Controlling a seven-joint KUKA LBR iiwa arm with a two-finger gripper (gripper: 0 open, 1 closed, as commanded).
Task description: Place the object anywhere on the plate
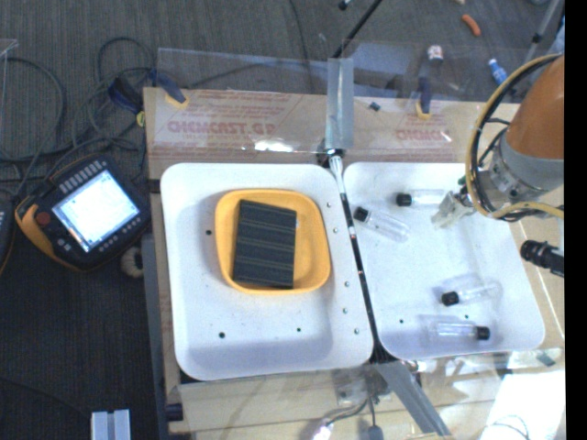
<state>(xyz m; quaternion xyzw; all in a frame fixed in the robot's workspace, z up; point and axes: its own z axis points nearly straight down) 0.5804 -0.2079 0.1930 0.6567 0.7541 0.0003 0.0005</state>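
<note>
Dark ribbed block (265, 243) lies flat on the yellow plate (315, 246), centre of the left bin (183, 273); plate rim is bare all round it. Gripper (451, 209) sits at the right bin's (514, 328) upper right among clear vials (381, 225); jaw state unreadable, arm cut off at the frame edge.

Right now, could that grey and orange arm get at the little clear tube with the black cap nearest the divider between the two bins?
Probably yes. The tube lies flat on the right bin's floor with open space around it, and the gripper hangs over that same bin, nothing lying between them.
</note>
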